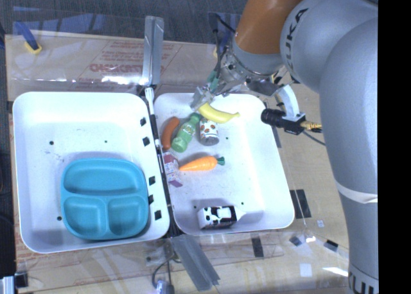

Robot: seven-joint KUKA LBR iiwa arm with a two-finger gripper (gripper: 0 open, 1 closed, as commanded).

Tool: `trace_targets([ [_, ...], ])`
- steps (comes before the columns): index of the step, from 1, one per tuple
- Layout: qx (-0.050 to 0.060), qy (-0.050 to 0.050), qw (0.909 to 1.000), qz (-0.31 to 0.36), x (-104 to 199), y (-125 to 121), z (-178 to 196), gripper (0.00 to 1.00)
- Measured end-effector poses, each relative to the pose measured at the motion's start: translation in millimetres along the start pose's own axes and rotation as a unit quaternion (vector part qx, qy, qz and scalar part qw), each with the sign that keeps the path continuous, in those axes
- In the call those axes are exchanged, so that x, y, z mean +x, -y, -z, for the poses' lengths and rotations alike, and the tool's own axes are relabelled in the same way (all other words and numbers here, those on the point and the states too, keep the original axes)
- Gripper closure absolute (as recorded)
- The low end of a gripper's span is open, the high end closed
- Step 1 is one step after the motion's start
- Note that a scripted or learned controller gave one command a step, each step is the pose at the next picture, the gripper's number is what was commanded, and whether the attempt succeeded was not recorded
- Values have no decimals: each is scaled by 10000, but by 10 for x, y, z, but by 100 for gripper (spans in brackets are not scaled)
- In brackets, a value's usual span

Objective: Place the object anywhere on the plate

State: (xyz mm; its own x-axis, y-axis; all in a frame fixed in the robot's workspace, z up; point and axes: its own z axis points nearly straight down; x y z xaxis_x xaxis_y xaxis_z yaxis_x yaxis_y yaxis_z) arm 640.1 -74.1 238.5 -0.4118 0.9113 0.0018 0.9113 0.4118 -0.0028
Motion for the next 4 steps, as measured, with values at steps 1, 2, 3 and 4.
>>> trace_targets([
  [1,0,4,9987,-506,664,381,-481,100],
  [2,1,3,9978,660,1382,764,-479,100],
  [3,-15,15,9949,1006,1912,508,-477,100],
  [4,-16,15,9950,1000,1907,509,-477,0],
])
